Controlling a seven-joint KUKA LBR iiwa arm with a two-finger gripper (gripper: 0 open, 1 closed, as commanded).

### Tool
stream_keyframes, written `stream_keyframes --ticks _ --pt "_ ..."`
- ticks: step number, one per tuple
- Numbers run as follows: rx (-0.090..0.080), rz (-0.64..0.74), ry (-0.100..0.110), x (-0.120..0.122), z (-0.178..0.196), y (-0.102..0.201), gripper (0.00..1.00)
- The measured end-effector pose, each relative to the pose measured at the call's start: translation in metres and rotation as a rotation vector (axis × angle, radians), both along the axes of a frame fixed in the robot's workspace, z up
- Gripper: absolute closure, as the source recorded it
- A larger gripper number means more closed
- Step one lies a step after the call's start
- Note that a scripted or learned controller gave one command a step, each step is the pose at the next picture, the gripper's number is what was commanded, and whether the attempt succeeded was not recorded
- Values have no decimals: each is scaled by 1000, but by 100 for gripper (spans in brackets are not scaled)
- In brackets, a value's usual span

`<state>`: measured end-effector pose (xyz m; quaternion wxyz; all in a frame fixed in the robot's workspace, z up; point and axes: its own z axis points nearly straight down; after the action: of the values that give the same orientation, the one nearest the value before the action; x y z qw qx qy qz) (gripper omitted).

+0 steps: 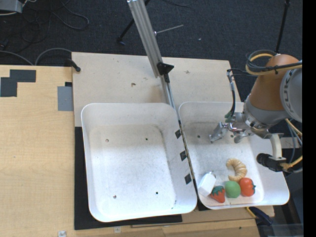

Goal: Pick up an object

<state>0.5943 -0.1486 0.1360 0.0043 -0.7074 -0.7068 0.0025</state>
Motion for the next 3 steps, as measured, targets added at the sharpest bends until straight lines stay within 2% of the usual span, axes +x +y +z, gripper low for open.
stream_keyframes --ticks 1,2,3 --pt "-3 -1 -9 1 -45 1 0" --pt "-2 -7 -8 0 -34 -1 100" --pt "-3 1 -12 3 19 5 100"
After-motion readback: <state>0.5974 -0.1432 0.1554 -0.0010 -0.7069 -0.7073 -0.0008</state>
